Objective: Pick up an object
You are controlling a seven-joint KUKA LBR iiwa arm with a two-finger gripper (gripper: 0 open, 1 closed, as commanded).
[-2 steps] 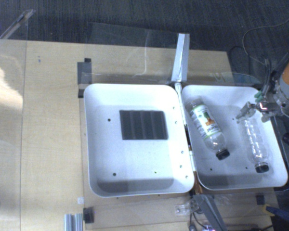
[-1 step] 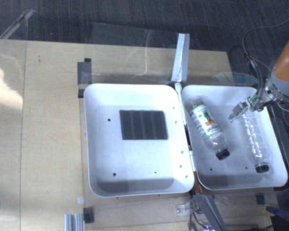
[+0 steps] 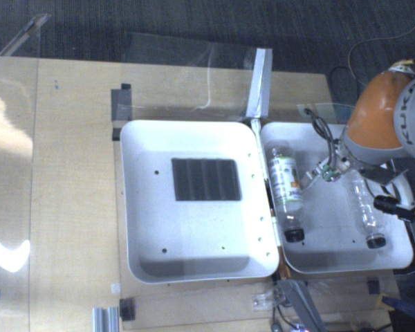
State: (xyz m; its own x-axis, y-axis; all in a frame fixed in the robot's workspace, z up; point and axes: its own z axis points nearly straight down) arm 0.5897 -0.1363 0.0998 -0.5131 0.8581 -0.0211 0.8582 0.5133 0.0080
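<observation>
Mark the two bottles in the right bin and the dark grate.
labelled bottle [image 3: 284, 178], camera view, on its label.
clear bottle [image 3: 365, 209], camera view, on its body.
dark grate [image 3: 206, 179], camera view, at its centre.

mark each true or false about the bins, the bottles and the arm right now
1. Two bottles lie in the right bin. True: a labelled bottle near its left wall and a clear bottle toward its right.
2. Both bottles have white caps. False: both caps are dark.
3. The left bin holds a dark ribbed rectangle. True.
4. The arm reaches over the left bin. False: it is over the right bin.
5. The labelled bottle stands upright. False: it lies on its side, cap toward the near edge.
</observation>
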